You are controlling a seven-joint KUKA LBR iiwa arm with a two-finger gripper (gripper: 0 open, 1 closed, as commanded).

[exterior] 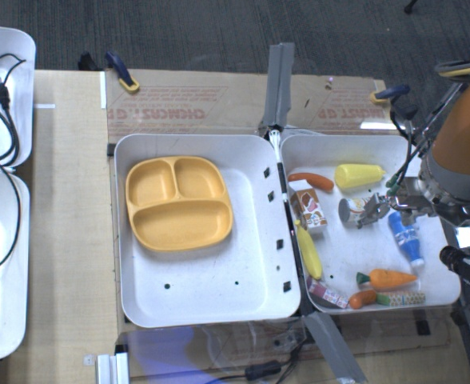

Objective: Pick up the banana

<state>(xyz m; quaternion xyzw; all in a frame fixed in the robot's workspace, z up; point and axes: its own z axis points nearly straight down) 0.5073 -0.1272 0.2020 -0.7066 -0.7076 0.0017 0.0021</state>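
Banana (308, 250) — apart from pincer (371, 212)

L bin (139, 294): yellow 3-compartment plate (179, 202). R bin (339, 140): yellow block (359, 175), chili pepper (311, 181), snack box (308, 210), blue bottle (406, 239), carrot (391, 278).

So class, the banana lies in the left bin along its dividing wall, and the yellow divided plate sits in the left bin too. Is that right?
Not quite. The camera view shows the banana in the right bin, along its left wall beside the divider. The yellow divided plate does sit in the left bin.
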